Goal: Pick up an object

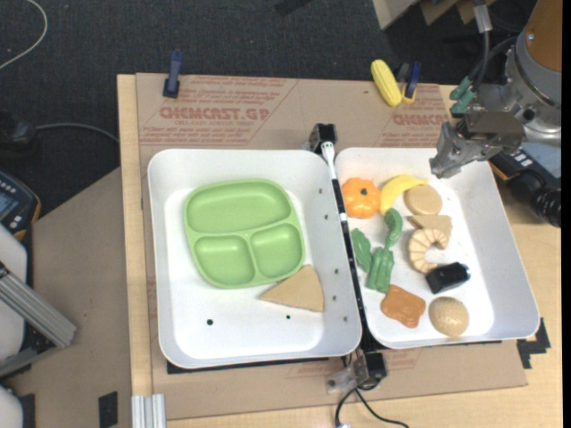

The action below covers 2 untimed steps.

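Banana [399, 186] lies just left-below gripper [445, 167], not touching.

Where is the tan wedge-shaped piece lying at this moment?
The tan wedge lies in the left bin, toward its near right part, just below the lower right corner of the green divided plate.

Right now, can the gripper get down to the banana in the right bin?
Probably yes. The gripper hangs over the right bin's far edge, close to the banana, with nothing on top of it; only the orange and a tan round piece crowd its sides.
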Motion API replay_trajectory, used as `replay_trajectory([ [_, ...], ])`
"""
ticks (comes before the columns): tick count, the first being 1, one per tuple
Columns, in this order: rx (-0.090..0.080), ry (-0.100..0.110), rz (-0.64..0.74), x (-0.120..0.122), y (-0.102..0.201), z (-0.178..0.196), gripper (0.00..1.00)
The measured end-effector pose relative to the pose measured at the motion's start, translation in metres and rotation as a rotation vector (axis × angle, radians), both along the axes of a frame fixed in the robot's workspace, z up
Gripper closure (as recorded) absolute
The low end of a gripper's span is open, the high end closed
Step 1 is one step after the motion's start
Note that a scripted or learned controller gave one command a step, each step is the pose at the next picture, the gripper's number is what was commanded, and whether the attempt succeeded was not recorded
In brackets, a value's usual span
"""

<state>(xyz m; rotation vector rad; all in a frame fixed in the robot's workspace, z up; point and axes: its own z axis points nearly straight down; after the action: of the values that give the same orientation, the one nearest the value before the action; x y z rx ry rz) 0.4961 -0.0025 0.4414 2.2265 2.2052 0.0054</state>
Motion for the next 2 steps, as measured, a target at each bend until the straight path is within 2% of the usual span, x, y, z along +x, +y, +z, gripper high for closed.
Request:
replay_trajectory([
  [1, 0.008, -0.005, 0.02, -0.0173, 0.0922, 0.1, 1.0],
  [2, 0.003, 0.003, 0.01, -0.0162, 0.0875, 0.1048, 1.0],
])
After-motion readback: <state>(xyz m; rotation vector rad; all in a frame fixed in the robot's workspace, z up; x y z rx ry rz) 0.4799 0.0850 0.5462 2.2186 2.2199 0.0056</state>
